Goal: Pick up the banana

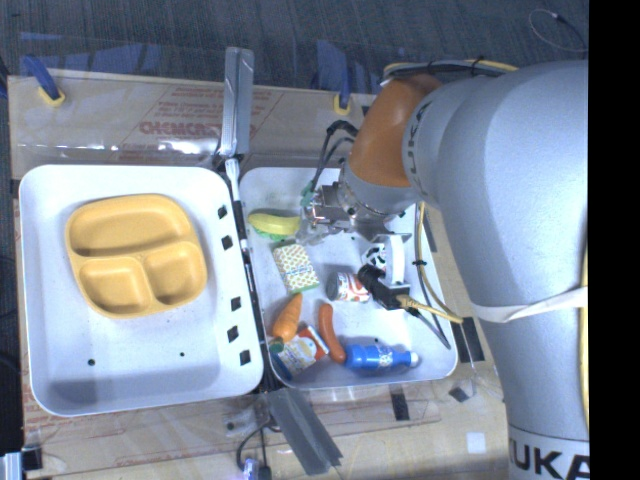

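The banana (270, 224), yellow with a greenish end, lies near the upper left of the right bin (262, 183), close to the divider. My gripper (314, 218) sits just right of the banana's right end, low over the bin, with the grey arm and orange band (385, 138) above it. The banana's right tip touches or slips under the gripper body.
The right bin also holds a checkered packet (295, 266), a small can (349, 287), a carrot (287, 316), a red sausage (331, 331), a blue bottle (380, 357) and a small carton (298, 353). A yellow divided tray (135, 253) lies in the left bin (60, 368).
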Robot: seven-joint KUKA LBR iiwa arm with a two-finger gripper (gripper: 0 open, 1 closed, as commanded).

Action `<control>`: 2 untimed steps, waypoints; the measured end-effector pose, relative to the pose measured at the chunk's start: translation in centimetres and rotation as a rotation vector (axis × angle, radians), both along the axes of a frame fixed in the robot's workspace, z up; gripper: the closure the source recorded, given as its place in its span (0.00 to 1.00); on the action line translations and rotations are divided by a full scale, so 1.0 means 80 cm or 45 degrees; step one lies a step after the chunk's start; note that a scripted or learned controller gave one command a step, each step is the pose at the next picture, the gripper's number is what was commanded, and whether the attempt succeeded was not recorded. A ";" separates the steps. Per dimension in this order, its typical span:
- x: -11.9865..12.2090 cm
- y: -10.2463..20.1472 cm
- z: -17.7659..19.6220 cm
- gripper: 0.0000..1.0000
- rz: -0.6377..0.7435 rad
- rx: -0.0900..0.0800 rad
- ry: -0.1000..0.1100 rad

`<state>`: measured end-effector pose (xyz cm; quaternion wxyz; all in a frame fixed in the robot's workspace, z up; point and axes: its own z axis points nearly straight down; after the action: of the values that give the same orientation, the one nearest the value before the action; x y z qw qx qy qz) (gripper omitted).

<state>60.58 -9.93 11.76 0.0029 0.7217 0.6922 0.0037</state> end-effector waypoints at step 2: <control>0.038 0.111 0.093 0.00 -0.130 0.000 0.016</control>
<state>63.63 -1.03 19.19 -0.0012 0.7560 0.6545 -0.0009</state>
